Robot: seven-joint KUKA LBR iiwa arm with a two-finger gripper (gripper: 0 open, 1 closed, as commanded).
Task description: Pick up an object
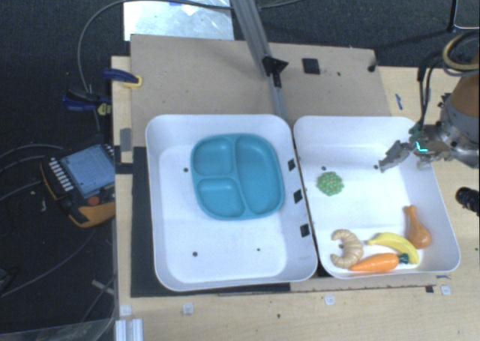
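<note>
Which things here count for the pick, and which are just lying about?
For the job: hand; green broccoli piece; croissant; banana; carrot; drumstick; right bin holding them.

Lying about: blue divided plate in the left bin; clamps and handheld controller off the bench's left edge.
</note>
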